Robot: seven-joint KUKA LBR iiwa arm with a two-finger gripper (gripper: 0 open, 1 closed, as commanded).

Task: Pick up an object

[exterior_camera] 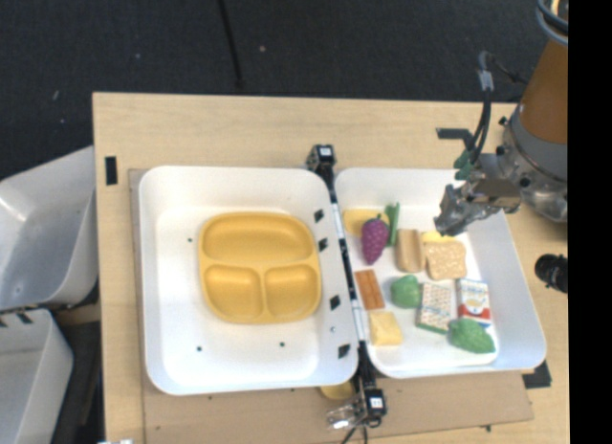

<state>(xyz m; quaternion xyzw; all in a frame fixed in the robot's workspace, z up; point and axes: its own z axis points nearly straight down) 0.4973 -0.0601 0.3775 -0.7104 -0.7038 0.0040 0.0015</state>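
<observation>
The right bin (516,327) holds several toy foods: purple grapes (375,238), a bread piece (408,250), a tan cracker (446,261), a yellow cheese block (386,328), an orange-brown bar (369,289), a green pepper (405,291), a printed card (436,304), a small carton (474,300) and a green vegetable (470,336). My gripper (451,221) hangs over the bin's upper right part, just above the cracker and a yellow piece beneath it. Nothing shows between its fingers.
The left bin (172,337) holds a yellow divided plate (258,266). Black clips (323,156) run along the seam between the bins. The grey and orange arm (541,117) comes in from the right. A white container (38,232) stands left of the bench.
</observation>
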